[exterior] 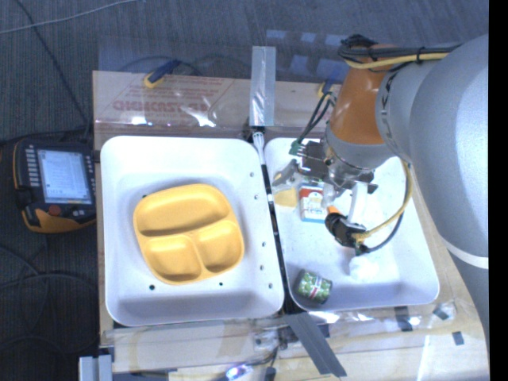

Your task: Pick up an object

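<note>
Nearest the camera, at the front edge of the right white plastic bin (pixel 413 288), lies a small green crumpled packet (pixel 314 286), resting on the bin floor close to the wall that divides the two bins. The left white bin (pixel 119 161) holds a yellow plastic tray with three compartments (pixel 189 230), lying flat and well apart from the arm.

The grey arm with its orange band (pixel 361 105) reaches down into the rear half of the right bin. Its claw (pixel 327 179) hangs over a small white carton with a red and blue label (pixel 313 202), which lies flat just below and slightly to the front of the claw. The carton's long axis seems to run front to back in the bin. Wrist hardware and a black cable hide the claw, so I cannot tell whether it stands wide or narrow, and nothing can be seen held in it.

Judging from this, the carton is the likely target: it sits almost directly under the claw, while the green packet lies well toward the front
</note>
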Available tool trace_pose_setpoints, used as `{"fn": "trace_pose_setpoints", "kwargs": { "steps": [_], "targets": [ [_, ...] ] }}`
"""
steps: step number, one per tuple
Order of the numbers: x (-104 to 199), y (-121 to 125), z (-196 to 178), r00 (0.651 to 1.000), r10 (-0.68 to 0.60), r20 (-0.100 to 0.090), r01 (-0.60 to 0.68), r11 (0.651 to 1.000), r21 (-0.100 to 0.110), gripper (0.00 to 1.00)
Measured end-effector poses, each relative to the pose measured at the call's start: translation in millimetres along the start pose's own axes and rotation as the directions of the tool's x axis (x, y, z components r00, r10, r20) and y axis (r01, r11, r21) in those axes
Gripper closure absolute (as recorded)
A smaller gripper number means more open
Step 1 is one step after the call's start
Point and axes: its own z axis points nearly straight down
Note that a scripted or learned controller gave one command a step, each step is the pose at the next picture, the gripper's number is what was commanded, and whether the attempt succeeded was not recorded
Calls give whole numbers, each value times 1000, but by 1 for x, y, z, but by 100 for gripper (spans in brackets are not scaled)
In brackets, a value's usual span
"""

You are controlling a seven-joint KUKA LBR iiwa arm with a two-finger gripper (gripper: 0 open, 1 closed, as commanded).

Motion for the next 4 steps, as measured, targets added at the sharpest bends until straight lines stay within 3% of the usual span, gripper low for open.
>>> {"fn": "trace_pose_setpoints", "kwargs": {
  "steps": [1,2,3,4],
  "targets": [
    [-63,32,0,997,-82,3,82,997,-1,0],
    [-55,92,-43,999,-47,2,47,999,-3,0],
    [-110,15,63,965,-263,-2,263,965,0,0],
    [-130,-6,92,973,-233,-1,233,972,-16,0]
  ]
}}
